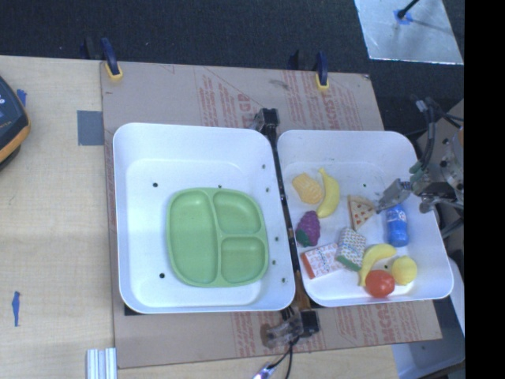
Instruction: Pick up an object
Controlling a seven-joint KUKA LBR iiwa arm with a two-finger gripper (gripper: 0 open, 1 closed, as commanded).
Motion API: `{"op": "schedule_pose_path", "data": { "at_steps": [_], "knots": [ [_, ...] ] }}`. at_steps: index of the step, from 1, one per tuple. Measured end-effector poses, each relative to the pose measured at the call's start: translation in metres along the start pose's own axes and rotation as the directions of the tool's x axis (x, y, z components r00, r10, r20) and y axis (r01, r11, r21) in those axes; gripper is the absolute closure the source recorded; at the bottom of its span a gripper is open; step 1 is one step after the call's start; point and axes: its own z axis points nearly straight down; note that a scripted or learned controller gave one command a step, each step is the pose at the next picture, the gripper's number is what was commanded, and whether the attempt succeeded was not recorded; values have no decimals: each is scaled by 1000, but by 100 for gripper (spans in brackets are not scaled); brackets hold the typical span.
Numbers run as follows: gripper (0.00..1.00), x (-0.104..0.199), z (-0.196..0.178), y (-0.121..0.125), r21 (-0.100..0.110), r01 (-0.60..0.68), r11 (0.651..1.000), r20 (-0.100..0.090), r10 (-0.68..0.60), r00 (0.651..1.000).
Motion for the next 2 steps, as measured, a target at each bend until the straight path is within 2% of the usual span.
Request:
{"op": "schedule_pose_path", "data": {
  "at_steps": [1,2],
  "knots": [
    [0,49,129,42,-9,3,1000,1,-3,1000],
    [0,56,40,84,-3,0,1000,1,0,1000]
  ]
}}
